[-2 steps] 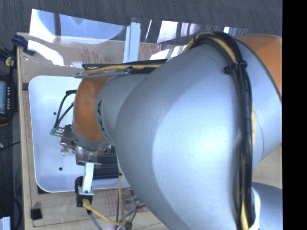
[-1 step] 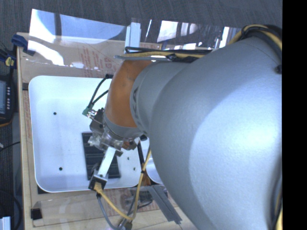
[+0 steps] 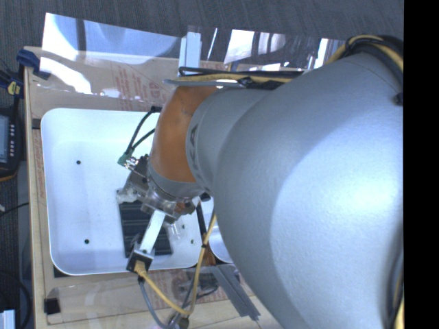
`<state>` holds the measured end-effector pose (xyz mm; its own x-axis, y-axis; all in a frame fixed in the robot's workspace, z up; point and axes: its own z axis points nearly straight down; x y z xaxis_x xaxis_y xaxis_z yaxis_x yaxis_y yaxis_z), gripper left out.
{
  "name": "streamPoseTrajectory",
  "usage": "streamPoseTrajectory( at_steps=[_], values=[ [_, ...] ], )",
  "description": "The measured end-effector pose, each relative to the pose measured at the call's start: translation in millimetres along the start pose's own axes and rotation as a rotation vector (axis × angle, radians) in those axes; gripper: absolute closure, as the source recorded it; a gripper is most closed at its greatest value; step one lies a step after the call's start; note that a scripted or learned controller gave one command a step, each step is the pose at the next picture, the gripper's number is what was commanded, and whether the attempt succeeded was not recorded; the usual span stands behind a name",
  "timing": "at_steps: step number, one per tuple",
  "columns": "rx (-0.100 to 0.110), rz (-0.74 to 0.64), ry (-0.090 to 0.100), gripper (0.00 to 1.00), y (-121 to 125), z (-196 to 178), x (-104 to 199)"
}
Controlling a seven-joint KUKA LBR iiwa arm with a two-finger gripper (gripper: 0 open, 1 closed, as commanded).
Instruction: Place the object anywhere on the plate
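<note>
My gripper [image 3: 137, 199] hangs low over the middle right of the left white bin [image 3: 75, 184], below the orange wrist band [image 3: 171, 142]. Under it, on the bin floor, lies a dark ribbed rectangular thing [image 3: 130, 226]. Whether the gripper touches that thing I cannot tell, since the wrist covers the spot. The big grey arm [image 3: 302, 184] hides nearly all of the right bin; just a sliver of its white rim [image 3: 217, 244] shows.
The left bin's floor is bare white to the left of the gripper, with two small dark dots [image 3: 78, 162]. The wooden bench edge [image 3: 103, 290] runs along the front. Clear panels [image 3: 110, 40] stand behind the bins.
</note>
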<state>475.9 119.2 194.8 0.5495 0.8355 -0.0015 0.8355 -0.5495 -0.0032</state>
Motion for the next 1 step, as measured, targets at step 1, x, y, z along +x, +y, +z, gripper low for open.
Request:
streamPoseTrajectory(
  at_steps=[1],
  values=[
    [-0.002, -0.061, 0.003, 0.0, 38.8, -120.9, -57.7]
  ],
)
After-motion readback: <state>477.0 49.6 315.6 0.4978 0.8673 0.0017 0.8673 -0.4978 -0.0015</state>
